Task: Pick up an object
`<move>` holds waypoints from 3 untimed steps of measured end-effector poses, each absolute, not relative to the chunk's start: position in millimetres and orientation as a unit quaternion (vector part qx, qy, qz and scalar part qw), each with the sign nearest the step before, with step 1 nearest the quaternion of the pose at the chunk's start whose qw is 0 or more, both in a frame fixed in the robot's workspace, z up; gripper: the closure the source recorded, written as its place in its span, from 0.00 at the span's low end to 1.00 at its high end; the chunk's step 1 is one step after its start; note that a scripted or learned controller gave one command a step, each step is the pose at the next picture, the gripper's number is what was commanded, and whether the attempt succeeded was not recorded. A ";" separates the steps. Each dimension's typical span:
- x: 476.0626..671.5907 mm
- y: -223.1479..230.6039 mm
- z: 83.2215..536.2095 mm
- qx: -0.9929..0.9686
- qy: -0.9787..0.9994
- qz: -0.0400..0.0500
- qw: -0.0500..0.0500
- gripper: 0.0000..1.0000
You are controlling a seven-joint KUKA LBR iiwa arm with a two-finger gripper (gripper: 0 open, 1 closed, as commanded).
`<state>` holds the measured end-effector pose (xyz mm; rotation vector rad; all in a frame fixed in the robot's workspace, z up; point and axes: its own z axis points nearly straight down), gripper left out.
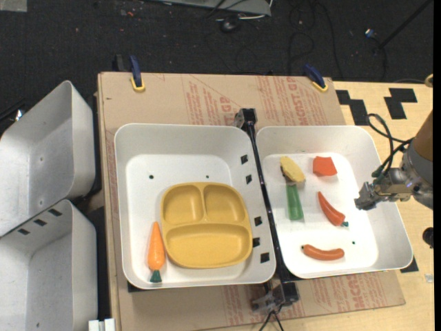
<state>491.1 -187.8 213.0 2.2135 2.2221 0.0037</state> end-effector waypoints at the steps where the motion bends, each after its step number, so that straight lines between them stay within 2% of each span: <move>1: 492.3 -187.9 226.6 0.706 0.708 0.001 0.002 1.00; 3: 506.3 -65.7 233.6 0.704 0.710 0.001 0.000 1.00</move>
